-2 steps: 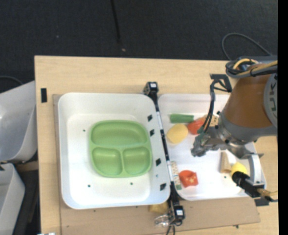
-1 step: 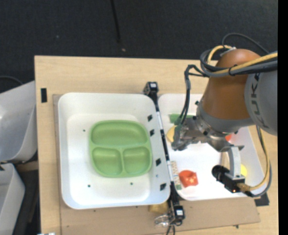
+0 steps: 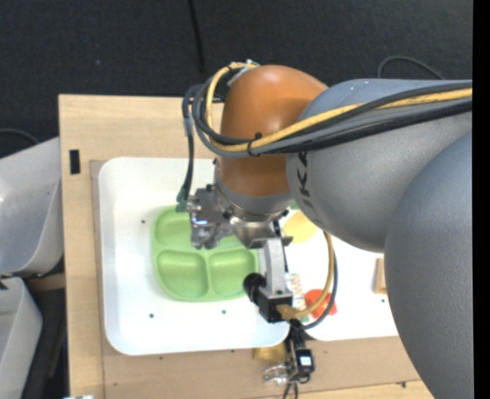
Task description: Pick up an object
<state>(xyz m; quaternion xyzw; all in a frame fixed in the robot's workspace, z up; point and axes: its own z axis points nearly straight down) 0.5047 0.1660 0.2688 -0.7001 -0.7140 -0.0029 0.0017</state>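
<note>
Green tray [image 3: 190, 268]: a pale green plastic dish, split by raised ridges into compartments, with rounded corners; three of its compartments show, and its far right part is hidden under the arm's wrist.
Where the tray lies: flat on the floor of the white bin [image 3: 128, 306], roughly in the middle of the part of that bin left open to view, well apart from the bin's left and near walls.
Pincer [image 3: 205, 233]: metal parts of it sit at the tray's far edge, under the orange band [image 3: 257, 131]; I cannot tell whether its fingers are apart or together (the wrist covers them), nor whether anything sits between them.
Arm: the grey arm [image 3: 394, 165] comes in from the right and covers most of the bin's right half; black and yellow cables [image 3: 203, 123] loop over the orange band.
Other things: a small orange-red object [image 3: 321, 302] lies just right of the tray's near right corner, partly behind a black fitting [image 3: 265, 293] and wires; a pale yellow patch [image 3: 304, 225] peeks out beside the wrist, too hidden to name.
Tabletop [image 3: 82, 127]: light wood, showing around the bin on the far, left and near sides.
Left edge: a white rounded object [image 3: 16, 214] sits off the tabletop.
</note>
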